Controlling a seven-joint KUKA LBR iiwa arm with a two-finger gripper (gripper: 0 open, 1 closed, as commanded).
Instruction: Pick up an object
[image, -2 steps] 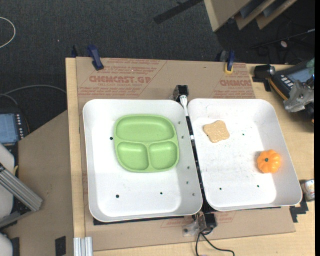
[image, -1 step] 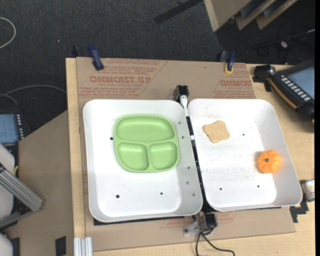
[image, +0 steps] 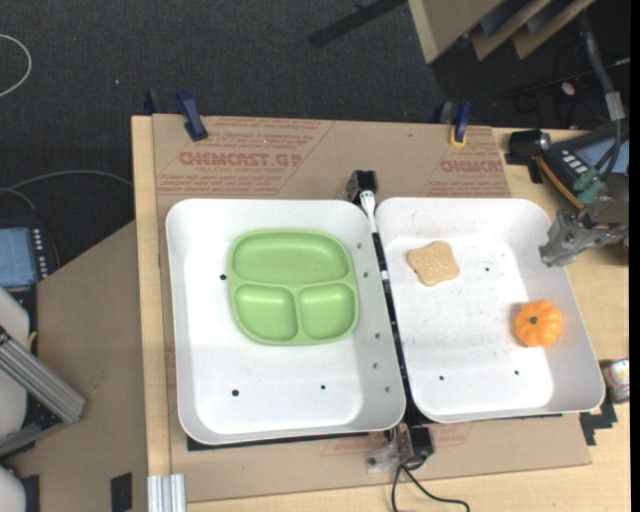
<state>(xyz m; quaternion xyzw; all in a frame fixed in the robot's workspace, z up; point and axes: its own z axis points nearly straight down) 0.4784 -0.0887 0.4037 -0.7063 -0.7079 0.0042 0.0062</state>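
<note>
- Camera view: two shallow white plastic bins side by side on a brown cardboard-covered bench (image: 300, 150); landmark = black clip (image: 363, 184) at the top of the seam between the bins.
- Left white bin (image: 200, 400) sits left of and below the clip; holds a light green three-compartment plastic tray (image: 294, 287), one wide section at the far side, two smaller ones nearer.
- Right white bin (image: 480, 390) sits right of and below the clip.
- Tan, flat, roughly square cracker-like piece (image: 433, 263) lies in the right bin, just right of and below the clip, near the seam.
- Small orange toy pumpkin (image: 538, 323) lies in the right bin, well right of and below the clip, near the bin's right wall, apart from the tan piece.
- Grey metal gripper (image: 562, 245) is far right of the clip, at the right bin's right rim, above the pumpkin in the frame, nothing visibly between its parts; opening cannot be told.
- Blue clamp (image: 190, 115) and yellow-blue clamp (image: 460, 125) grip the bench's far edge, either side of the clip.
</note>
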